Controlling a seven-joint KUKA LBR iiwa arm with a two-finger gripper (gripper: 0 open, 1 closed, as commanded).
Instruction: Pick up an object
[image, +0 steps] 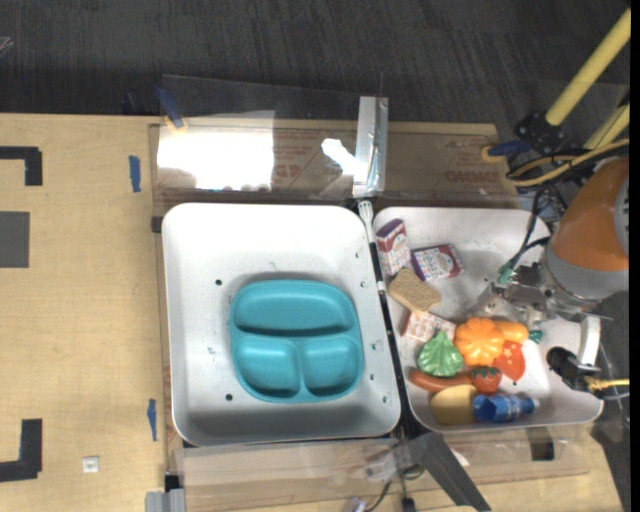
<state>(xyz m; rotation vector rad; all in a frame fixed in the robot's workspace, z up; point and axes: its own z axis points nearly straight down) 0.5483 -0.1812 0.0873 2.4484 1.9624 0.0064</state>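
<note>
Several light, rigid plastic toy foods are crowding my right bin (470, 222); orange pumpkin (480, 340) offering ribbed flanks. Jaws' state: cannot tell.

The grey arm (590, 265) wears a broad orange band above a metallic wrist; thin black cables trail beside its pincer (520, 300).

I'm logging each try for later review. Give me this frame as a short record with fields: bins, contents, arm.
left bin: holds a teal divided tray
right bin: pile of toy food and small packets
notable items: orange pumpkin, green leafy piece, blue bottle, yellow piece, purple-and-white packet
arm: over the right bin's right side
gripper: near the pumpkin, finger state unclear
</note>
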